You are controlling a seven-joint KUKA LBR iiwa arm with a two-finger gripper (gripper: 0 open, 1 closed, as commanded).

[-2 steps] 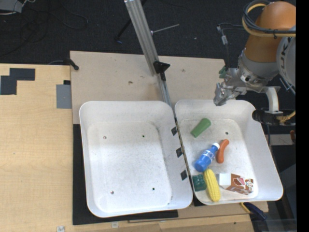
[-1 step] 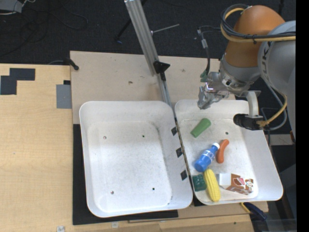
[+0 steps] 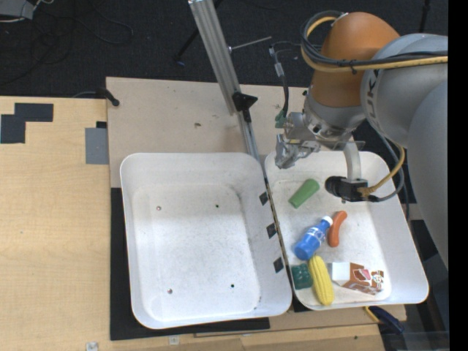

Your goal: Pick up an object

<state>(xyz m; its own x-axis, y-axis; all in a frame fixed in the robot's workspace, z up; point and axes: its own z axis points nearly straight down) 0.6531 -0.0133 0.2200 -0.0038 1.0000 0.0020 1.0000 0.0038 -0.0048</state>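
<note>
hand (image 3: 287,154) above green block (image 3: 304,193)

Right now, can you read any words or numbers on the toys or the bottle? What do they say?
No text here can be read.
Blue bottle: its label is too blurred to read.
Brown and white carton: it has printed patches, too small to read.
Green block, corn and orange piece: no writing seen.

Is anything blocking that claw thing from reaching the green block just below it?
Nothing visible. The end effector hangs above the right bin's back corner, and the green block lies bare just in front, apart from the other toys.
</note>
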